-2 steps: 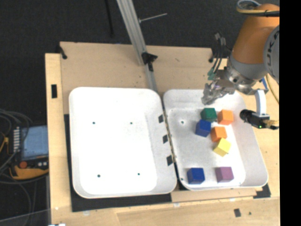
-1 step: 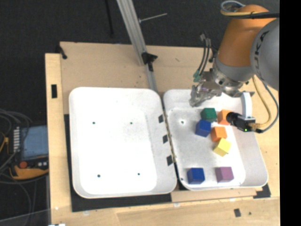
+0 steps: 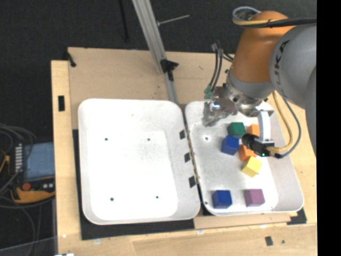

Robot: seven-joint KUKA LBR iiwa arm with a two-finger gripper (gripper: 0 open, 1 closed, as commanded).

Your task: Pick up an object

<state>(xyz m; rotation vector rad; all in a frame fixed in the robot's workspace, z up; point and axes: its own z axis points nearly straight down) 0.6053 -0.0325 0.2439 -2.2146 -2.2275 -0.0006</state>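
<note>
Several small blocks lie in the right bin (image 3: 285, 199): a green one (image 3: 236, 128), a blue one (image 3: 230, 144), an orange one (image 3: 246, 152) and a yellow one (image 3: 252, 166) clustered near the middle. Another blue block (image 3: 221, 198) and a purple block (image 3: 254, 197) sit near the front edge. My gripper (image 3: 213, 111) hangs over the back left part of the right bin, left of the green block. Nothing shows between its fingers.
The left bin (image 3: 130, 159) lies beside the right one. A slanted metal pole (image 3: 152, 36) rises behind the bins. Cables loop beside the wrist (image 3: 290, 127) over the right bin's far right. A blue device (image 3: 40, 161) sits off the bench at left.
</note>
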